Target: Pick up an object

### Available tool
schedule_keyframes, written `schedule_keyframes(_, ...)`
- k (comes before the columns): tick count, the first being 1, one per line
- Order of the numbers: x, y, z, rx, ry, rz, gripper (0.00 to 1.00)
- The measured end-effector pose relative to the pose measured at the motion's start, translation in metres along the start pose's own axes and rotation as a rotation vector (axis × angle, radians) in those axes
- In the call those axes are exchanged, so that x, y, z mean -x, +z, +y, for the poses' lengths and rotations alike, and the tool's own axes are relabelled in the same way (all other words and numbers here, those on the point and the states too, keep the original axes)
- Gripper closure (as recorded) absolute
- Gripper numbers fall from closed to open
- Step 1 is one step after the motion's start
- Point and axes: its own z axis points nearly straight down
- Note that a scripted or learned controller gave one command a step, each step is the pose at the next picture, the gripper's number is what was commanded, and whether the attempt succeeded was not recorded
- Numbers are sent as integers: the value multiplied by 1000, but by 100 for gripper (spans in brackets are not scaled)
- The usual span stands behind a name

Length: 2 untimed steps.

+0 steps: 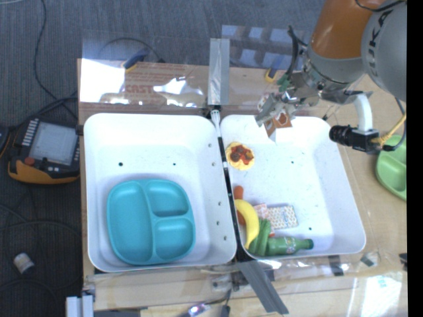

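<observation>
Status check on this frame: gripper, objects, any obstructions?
Gripper over right bin's far edge, small brown item between its fingers. Banana, green bottle, pizza toy lie in that bin. Teal divided plate in left bin. Nothing blocking.

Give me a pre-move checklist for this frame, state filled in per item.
1. Claw over the right bin: ok, at its far rim.
2. Something between the claw tips: cannot tell; a small brownish piece shows there, grip unclear.
3. Claw above a pick target: not ok; the pizza slice sits down-left of it.
4. Near-corner items separable: not ok; banana, green bottle and patterned packet crowd together.
5. Left bin contents: ok, teal divided tray lies flat.
</observation>
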Motion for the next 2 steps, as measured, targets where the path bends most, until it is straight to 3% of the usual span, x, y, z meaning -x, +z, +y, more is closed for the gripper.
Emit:
schedule_keyframes(1,-19,-119,1,2,-63,0,100)
schedule_keyframes(2,-26,9,26,-2,65,-1,100)
